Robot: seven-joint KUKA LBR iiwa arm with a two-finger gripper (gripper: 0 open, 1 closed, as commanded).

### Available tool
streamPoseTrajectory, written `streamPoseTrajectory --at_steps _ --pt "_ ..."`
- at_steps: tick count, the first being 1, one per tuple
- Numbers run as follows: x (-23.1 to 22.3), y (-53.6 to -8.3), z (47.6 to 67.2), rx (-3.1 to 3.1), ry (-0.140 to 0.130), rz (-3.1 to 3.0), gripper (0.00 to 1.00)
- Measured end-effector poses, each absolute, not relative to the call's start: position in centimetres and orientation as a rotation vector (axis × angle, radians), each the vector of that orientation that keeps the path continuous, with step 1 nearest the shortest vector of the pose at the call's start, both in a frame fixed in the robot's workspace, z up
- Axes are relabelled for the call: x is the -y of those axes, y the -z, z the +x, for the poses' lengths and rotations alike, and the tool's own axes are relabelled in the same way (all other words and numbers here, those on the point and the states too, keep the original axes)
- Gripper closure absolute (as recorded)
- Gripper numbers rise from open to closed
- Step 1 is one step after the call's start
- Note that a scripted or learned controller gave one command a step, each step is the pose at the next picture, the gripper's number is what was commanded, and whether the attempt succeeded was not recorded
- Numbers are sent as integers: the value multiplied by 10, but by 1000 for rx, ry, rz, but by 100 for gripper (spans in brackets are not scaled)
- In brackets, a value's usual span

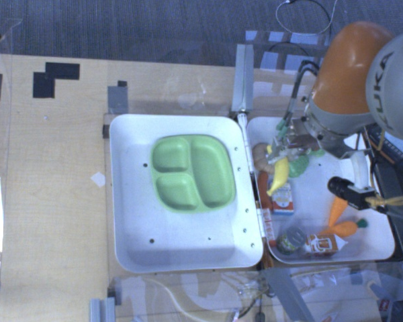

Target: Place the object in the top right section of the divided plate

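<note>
Your gripper sits over the right bin, looks clamped on the banana though its fingers are blurred, so it hangs just right of the empty green divided plate, probably for carrying across.

Bright, even light; slight softness
</note>
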State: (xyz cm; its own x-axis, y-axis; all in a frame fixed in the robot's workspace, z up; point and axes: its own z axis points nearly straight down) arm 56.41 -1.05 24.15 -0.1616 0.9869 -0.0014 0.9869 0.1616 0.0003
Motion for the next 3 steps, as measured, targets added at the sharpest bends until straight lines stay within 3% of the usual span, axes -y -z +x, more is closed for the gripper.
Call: streamPoseTrajectory --at_steps 1,2,3 --pt "-54 -250 630 -2699 -2 1606 100" --pt "-48 -351 611 -2746 -3 1519 100" --pt "-117 -308 655 -2779 -2 1462 100"
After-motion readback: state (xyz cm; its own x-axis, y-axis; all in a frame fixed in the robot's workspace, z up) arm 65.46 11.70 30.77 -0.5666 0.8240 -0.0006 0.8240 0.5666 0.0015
